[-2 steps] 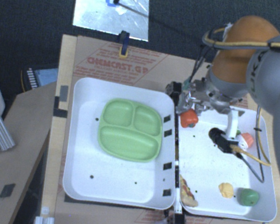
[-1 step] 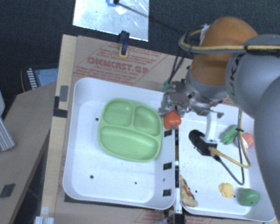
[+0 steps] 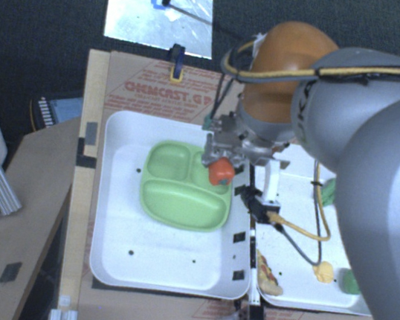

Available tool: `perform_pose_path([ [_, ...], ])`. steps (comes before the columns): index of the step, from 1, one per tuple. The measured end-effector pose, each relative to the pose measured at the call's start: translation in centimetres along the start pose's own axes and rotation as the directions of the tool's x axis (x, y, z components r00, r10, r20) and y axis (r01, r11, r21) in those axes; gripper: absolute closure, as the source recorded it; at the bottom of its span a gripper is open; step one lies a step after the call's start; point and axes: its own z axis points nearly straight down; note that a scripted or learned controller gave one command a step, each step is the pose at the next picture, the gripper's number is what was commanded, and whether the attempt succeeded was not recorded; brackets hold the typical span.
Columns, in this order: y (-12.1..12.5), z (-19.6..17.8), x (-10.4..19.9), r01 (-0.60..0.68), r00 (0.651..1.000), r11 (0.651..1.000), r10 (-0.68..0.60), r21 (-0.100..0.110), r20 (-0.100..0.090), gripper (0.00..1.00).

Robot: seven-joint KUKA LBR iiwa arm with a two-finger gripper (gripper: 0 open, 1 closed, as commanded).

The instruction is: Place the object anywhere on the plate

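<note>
The grey arm (image 3: 369,137) with its orange band (image 3: 285,71) reaches in from the right and covers much of the right bin (image 3: 293,287). The left bin (image 3: 114,202) holds a green divided plate (image 3: 180,190) near its middle. The gripper (image 3: 222,165) hangs over the plate's upper right corner, clenched on a small red-orange object (image 3: 221,172), which sits at that corner above the plate's rim. In the right bin lie a yellow piece (image 3: 324,272) and a brownish item (image 3: 269,276).
</note>
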Motion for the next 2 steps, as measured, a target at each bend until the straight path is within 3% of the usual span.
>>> perform_pose_path([
  [1,-2.2,-2.4,3.4,-0.001,1.0,1.0,0.001,-0.002,0.0,1.0],
  [2,-2.0,-0.6,3.8,-0.005,1.0,1.0,0.005,0.001,0.003,1.0],
])
